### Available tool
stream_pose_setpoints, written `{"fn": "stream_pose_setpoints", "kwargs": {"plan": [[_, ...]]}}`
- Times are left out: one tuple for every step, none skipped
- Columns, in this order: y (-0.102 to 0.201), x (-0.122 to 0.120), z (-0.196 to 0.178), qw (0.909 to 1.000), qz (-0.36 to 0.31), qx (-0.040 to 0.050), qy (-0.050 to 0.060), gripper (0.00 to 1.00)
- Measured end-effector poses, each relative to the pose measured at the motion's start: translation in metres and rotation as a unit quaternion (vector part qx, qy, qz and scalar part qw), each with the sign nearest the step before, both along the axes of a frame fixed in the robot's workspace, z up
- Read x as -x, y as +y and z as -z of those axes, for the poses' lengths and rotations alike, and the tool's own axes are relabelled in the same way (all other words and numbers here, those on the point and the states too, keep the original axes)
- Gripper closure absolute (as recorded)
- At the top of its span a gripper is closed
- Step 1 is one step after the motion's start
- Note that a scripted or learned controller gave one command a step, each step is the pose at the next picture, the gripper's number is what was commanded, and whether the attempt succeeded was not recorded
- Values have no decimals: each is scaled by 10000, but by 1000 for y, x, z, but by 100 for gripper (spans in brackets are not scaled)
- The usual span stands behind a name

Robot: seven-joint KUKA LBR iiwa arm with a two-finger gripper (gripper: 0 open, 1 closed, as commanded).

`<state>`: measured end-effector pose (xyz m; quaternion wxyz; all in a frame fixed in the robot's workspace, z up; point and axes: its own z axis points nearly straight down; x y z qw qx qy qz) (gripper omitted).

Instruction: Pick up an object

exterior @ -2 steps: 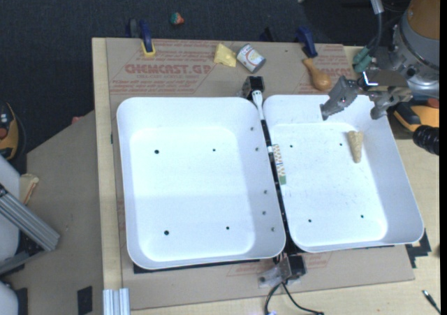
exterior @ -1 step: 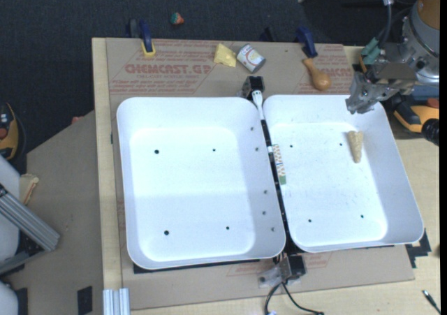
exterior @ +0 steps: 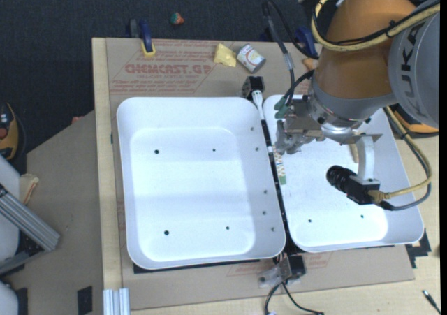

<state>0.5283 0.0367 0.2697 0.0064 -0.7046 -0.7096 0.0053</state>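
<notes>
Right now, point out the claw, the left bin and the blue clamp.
claw (exterior: pixel 288 140): camera view, midway between its fingertips.
left bin (exterior: pixel 188 107): camera view, far rim.
blue clamp (exterior: pixel 146 33): camera view, its handle at the board's far edge.

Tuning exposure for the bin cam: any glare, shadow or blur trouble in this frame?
Camera view: the left bin is near blown-out, with a soft shadow band across its floor; the arm shades the right bin; the gripper area is slightly soft; the floor is dark.

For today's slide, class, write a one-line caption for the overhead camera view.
Grey and orange arm lowers its tool at the right bin's left edge, beside the left bin.
</notes>
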Motion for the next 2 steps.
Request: {"fn": "stream_pose_setpoints", "kwargs": {"plan": [[7,-1,-178,9998,18,-6,-192,100],[80,9,-20,10000,-2,11,-7,100]]}}
